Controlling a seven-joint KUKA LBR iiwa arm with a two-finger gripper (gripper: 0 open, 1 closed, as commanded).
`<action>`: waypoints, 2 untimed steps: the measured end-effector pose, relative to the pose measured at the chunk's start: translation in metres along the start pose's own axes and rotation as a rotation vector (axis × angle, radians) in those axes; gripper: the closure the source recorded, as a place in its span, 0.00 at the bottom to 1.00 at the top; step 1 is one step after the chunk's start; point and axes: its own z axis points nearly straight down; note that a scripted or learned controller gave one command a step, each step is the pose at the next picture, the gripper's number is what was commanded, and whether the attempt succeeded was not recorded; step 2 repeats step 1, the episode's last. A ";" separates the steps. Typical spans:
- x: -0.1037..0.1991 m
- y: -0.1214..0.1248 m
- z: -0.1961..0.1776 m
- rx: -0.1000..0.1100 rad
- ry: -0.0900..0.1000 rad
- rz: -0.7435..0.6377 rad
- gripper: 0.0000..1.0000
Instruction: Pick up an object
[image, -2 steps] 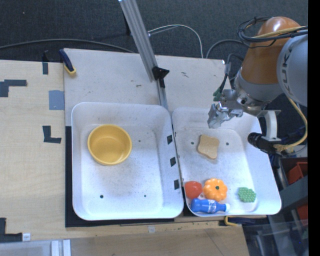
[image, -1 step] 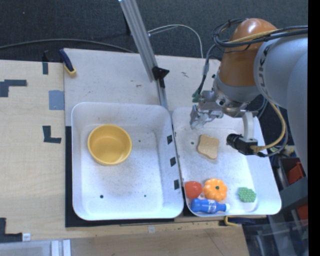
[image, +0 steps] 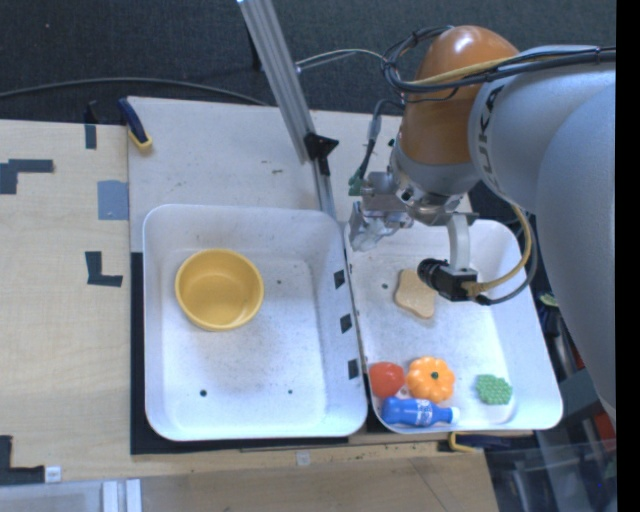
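My gripper hangs over the far left corner of the right bin, close to the wall between the two bins. Nothing shows beneath or in it. A tan slice of toy bread lies in the right bin, a short way to the gripper's near right. Along that bin's near edge sit a red tomato, an orange pumpkin, a blue bottle lying on its side, and a small green piece. A yellow bowl stands upright in the left bin.
A slanted metal pole rises behind the bins, near the gripper. A black cable loop hangs off the wrist beside the bread. The bulky grey arm covers the right bin's far right side.
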 end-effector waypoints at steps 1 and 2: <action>0.054 0.014 0.013 0.001 0.000 -0.001 1.00; 0.054 0.014 0.013 0.001 0.000 -0.001 1.00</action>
